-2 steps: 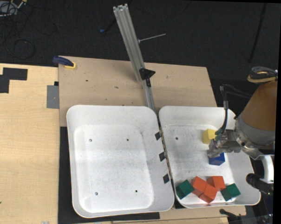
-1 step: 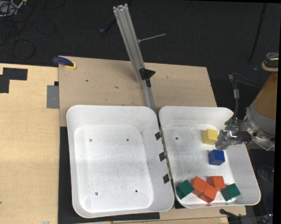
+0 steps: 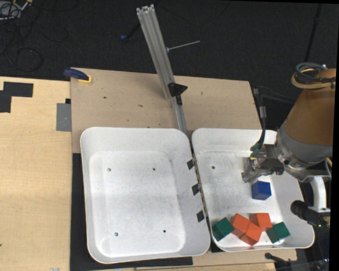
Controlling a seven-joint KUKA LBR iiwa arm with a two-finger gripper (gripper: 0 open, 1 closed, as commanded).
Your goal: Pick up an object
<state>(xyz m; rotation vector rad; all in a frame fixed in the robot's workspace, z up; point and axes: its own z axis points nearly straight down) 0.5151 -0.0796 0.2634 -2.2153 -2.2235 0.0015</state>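
Bench (image 3: 131,102) bore 2 white bins (image 3: 95,157); right bin's near edge: 1 blue (image 3: 261,190), 2 green (image 3: 222,227), approx 3 orange blocks (image 3: 248,226). Gripper (image 3: 252,174) state: can't tell.

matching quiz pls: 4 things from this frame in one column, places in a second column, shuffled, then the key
Things:
1. blue cube
2. left bin
3. end effector
4. orange cubes

Places:
A. in the right bin's near end, between two green cubes
B. beside the right bin, across the divider
C. in the right bin, just below the end effector in the view
D. above the right bin, just up-view of the blue cube

Pairs: 1-C, 2-B, 3-D, 4-A
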